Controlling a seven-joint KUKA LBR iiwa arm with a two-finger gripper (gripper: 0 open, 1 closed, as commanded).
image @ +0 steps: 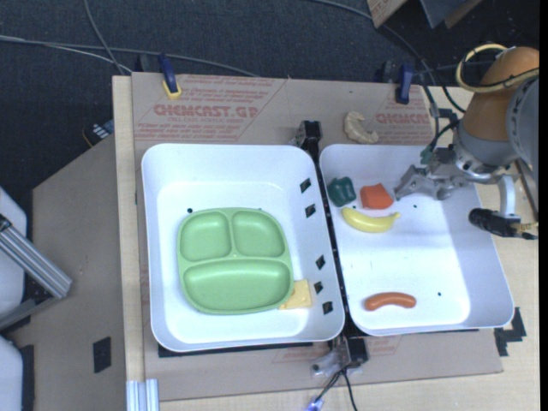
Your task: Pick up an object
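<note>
The left bin is holding a green plate with a yellow wedge beside it. The right bin is carrying a green pepper, tomato, banana and sausage. The claw is hanging released just beside the tomato, grasping nothing.

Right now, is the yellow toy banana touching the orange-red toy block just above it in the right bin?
Cannot tell. In the camera view the yellow toy banana lies right under the orange-red toy block; no plain gap or contact shows.
</note>
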